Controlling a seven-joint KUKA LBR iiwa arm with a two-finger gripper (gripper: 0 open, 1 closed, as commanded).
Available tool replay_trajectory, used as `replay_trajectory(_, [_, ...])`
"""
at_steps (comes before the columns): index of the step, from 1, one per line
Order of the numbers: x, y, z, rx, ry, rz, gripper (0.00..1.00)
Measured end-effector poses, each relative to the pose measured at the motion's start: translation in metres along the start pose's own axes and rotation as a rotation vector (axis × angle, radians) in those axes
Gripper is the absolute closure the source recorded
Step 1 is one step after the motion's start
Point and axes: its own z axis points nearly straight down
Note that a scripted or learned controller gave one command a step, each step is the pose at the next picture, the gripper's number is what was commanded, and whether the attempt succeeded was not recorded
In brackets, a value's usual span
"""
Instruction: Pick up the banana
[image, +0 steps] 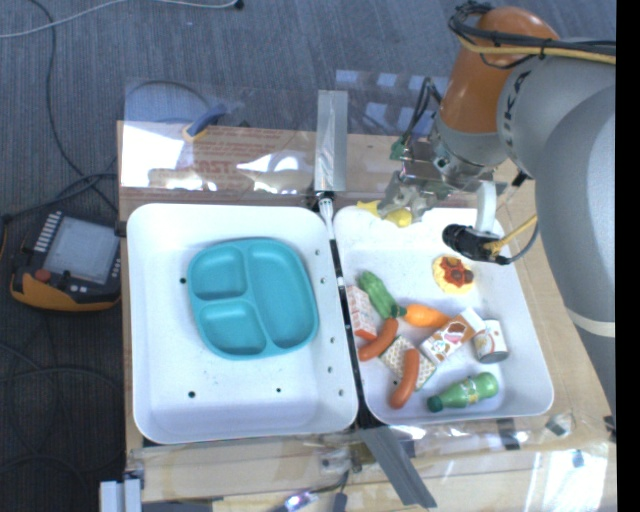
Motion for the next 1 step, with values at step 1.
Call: replay_trajectory(1, [0.0391, -0.0213, 0.0349, 0.017, -0.003, 0.203, 1.0])
